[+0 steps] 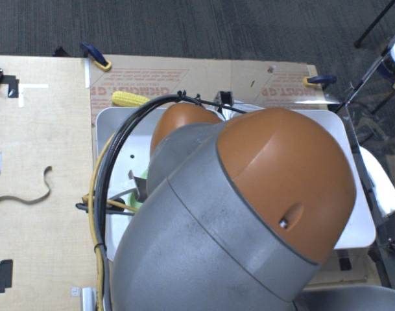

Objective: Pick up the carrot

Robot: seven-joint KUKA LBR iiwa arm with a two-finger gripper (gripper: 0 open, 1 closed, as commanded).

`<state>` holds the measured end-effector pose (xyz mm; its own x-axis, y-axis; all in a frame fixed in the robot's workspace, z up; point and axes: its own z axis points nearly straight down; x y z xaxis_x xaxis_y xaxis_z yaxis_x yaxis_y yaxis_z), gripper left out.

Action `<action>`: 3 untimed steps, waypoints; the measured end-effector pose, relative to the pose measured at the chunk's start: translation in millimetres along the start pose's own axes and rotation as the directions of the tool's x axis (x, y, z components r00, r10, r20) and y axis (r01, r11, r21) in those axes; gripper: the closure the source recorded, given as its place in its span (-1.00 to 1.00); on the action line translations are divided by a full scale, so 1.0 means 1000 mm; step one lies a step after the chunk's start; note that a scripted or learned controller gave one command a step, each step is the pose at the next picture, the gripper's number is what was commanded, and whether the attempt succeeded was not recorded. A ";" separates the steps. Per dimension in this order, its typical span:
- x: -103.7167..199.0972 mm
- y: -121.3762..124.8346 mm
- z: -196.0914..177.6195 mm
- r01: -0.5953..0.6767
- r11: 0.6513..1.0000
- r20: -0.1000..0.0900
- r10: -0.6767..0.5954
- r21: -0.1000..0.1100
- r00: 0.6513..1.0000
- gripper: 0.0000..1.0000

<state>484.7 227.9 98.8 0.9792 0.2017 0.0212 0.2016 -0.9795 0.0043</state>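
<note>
Arm [249, 219] is hunched right over the white bin [113, 125] prob reaching down for the carrot, so I can't tell the hand's state tbh.

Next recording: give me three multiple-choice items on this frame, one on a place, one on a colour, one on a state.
1. Where does the yellow corn cob lie?
A. On the cardboard behind the white bin
B. On the dark floor
C. Atop the arm

2. What colour are the clamps?
A. Red
B. Blue with yellow tips
C. White

3. What state is the view of the bin in?
A. Fully open
B. Largely blocked by the arm
C. Covered by cloth

Answers: 1 A, the cob rests beyond the bin's far rim; 2 B, both show blue and yellow; 3 B, the grey-orange arm spans the bin.
</note>
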 end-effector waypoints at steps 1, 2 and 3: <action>-0.002 0.000 -0.003 0.005 1.000 0.010 -0.005 0.000 1.000 1.00; -0.005 -0.001 -0.006 0.011 1.000 0.022 -0.011 0.000 1.000 1.00; -0.007 -0.002 -0.010 0.016 1.000 0.032 -0.016 0.000 0.999 1.00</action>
